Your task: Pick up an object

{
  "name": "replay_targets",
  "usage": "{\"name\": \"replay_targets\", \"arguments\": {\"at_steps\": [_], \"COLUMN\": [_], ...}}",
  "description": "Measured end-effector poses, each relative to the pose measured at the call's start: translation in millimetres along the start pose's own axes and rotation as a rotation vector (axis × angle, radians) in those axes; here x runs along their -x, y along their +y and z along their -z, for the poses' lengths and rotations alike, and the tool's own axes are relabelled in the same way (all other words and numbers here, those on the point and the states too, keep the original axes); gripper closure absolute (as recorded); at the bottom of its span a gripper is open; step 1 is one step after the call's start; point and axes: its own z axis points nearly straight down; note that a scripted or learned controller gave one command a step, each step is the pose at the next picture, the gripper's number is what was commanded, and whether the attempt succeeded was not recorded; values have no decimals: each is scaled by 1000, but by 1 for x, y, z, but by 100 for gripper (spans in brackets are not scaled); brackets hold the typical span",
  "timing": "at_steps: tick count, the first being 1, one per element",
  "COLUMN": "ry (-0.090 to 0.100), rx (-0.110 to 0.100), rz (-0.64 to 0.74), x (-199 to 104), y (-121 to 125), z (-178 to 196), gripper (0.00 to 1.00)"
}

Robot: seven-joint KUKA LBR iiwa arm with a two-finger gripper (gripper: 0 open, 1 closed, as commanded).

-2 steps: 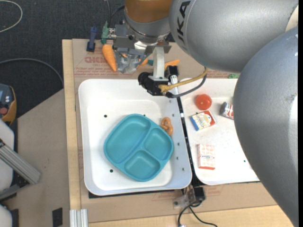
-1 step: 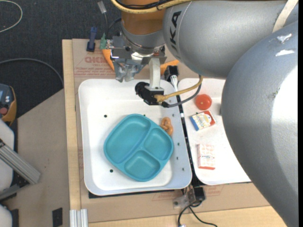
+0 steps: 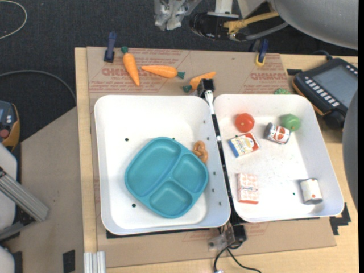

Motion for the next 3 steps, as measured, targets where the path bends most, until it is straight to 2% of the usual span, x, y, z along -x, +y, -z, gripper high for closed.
{"name": "replay_targets", "arguments": {"at_steps": [1,2,3], "ry": [-6,-2,-5], "rx": [-21,-12,-24], "rz": [0,0,2], "x": [0,12,15], "y": [-1,-40,-109], "z": [-12,54,51], "gripper": [0,0,0]}}
